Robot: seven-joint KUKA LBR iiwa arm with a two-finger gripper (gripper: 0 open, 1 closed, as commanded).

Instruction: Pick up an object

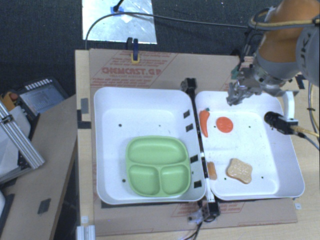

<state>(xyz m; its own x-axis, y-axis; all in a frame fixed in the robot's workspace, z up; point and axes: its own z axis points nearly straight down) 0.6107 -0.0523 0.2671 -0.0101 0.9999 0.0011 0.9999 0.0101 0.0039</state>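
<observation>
My gripper [235, 98] hangs over the right bin's [287, 184] far edge; I cannot tell its state. Nearest, the toy carrot [204, 122] hugs the divider, so a descent risks clipping the wall.

Two white bins: left bin [107, 134], right bin [270, 149], both with small dark specks. Pale green divided tray [157, 165]. Orange carrot [204, 122] with green tip, red-orange disc [224, 124], tan biscuit-coloured piece [239, 170], small orange-brown piece [212, 170]. Arm [290, 24] grey and orange. Brown cardboard [150, 69] with red print. Yellow clamp [135, 58].
</observation>
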